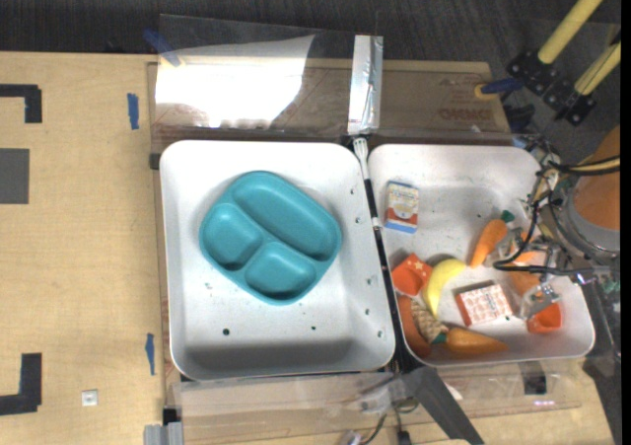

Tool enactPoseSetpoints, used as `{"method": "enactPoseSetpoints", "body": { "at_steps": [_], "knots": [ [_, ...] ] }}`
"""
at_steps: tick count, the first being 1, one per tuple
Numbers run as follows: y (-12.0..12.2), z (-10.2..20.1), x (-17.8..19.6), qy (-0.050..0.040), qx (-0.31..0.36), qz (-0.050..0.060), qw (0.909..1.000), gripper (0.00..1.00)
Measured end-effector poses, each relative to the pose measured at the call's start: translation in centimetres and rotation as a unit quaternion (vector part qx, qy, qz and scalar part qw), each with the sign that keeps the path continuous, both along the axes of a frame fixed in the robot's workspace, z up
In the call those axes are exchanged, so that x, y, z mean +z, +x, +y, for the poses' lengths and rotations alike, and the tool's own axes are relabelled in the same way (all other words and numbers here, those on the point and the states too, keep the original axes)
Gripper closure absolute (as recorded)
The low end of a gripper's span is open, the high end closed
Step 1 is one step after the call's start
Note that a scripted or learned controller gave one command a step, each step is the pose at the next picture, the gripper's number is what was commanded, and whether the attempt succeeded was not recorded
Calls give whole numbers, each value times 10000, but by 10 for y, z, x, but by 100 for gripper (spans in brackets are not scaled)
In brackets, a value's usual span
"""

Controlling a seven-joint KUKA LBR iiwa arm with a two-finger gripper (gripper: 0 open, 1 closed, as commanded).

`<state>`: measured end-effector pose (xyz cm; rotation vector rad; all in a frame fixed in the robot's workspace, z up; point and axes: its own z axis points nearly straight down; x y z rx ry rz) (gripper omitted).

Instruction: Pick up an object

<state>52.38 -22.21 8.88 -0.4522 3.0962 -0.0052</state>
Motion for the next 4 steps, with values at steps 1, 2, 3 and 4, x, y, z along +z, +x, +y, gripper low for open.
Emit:
{"method": "enactPoseSetpoints", "body": {
  "at_steps": [1, 2, 3, 4],
  "knots": [
    [-22, 122, 2, 9, 698, -37, 9976, 0],
    [48, 95, 85, -3, 254, -1, 9997, 0],
    [18, 78, 13, 1, -190, -39, 9998, 0],
    [52, 76, 8, -14, -2, -16, 10000, 0]
  ]
}}
